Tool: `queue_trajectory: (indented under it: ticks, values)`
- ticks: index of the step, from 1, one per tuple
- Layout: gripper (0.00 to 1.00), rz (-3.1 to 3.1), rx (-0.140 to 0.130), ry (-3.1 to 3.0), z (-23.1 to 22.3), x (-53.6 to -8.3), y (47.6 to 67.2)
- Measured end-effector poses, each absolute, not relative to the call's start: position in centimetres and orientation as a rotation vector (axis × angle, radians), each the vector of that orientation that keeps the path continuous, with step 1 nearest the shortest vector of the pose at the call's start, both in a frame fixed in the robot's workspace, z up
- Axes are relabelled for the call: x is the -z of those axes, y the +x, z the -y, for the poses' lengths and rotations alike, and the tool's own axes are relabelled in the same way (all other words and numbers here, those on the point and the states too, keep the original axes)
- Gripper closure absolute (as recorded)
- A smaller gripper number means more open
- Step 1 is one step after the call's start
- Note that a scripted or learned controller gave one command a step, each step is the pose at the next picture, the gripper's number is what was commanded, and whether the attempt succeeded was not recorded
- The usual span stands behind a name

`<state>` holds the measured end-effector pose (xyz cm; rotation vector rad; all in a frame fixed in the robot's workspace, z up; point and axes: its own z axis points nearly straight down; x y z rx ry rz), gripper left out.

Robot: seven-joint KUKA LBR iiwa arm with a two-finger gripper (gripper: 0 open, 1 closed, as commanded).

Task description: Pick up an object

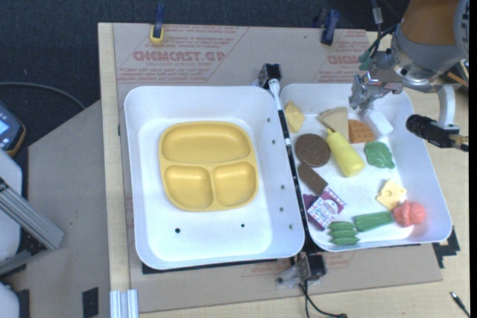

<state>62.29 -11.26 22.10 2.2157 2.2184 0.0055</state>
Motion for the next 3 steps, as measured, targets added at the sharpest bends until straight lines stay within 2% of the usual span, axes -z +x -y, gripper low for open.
queue_trajectory:
  ticks: [2,3]
  values:
    - [1.00,-2.228,0.002,2.220,0.7,-20.7,62.3]
    - [1.00,-2.224,-0.004,2.216,-3.8,-22.4,62.3]
